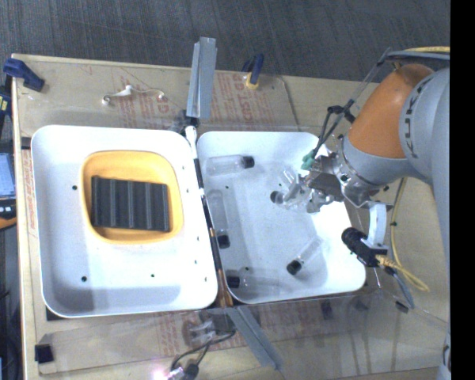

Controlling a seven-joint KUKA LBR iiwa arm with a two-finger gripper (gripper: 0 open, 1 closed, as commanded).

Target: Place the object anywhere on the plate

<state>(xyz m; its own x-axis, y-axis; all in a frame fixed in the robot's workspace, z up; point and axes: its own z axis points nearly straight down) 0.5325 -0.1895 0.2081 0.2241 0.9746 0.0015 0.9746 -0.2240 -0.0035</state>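
A yellow plate lies in the left bin, and a black ridged block rests on its middle. My gripper hangs low over the right bin, toward its upper right, far from the plate. Clear tubes with black caps lie in that bin: one at the top left, one along the left wall, one below the gripper. Something clear and shiny sits at the gripper's tip, but I cannot make out what it is or whether it is held.
A small black piece lies near the right bin's front left corner. The grey arm with its orange band covers the bin's right rim. A metal bar stands behind the bins, with blue clamps on the bench edge.
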